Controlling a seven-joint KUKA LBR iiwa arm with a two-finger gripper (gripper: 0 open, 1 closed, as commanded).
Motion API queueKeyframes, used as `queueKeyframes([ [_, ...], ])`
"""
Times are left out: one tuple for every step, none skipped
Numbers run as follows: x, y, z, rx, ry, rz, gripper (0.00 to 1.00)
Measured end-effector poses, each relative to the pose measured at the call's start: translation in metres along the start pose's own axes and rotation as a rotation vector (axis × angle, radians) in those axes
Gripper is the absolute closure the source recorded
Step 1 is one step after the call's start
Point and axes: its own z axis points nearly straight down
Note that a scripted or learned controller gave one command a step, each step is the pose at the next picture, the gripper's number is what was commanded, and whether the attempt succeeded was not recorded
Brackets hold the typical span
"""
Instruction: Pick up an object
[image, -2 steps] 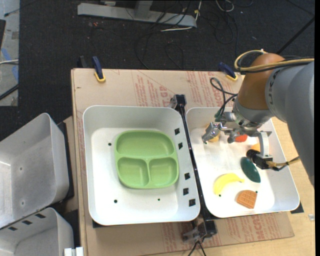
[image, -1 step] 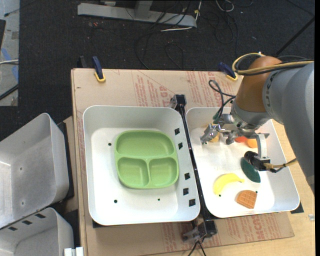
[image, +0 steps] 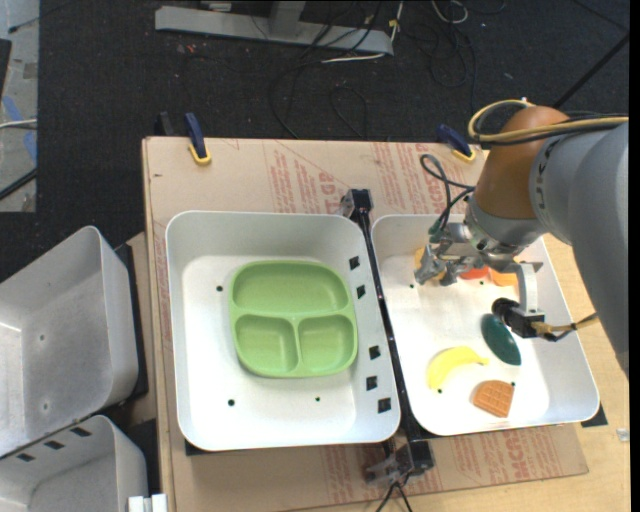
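The bench (image: 270, 165), a brown board clamped at its far edge, carried two shallow white bins side by side. The left bin (image: 200, 400) held a green divided plate (image: 294, 317) with three compartments, lying flat near the bin's middle. The right bin (image: 565, 395) held the smaller things, and the grey arm (image: 585, 175) with its orange band (image: 515, 160) reached in from the right over that bin's far half. The gripper (image: 440, 268) hung low at the far left part of the right bin, close above the floor, and whether its jaws stood wide or narrow could not be told from that slant, since the wrist and cables hid much of it. Nothing could be seen plainly between them. Just beside the gripper, toward the right, a small orange object (image: 478, 272) lay partly hidden under the wrist, and a sliver of yellow showed at the gripper's left edge. A dark green oval object (image: 501, 339) lay in the middle of the right bin, near a black fitting on the arm's cable. Nearer the front, a yellow banana (image: 453, 364) lay curved on the bin floor, and just beside it to the right sat a tan waffle-like piece (image: 493, 397), the two apart though close.
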Motion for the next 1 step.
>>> queueKeyframes([
  [0.002, -0.0007, -0.0428, -0.003, 0.0, -0.003, 1.0],
])
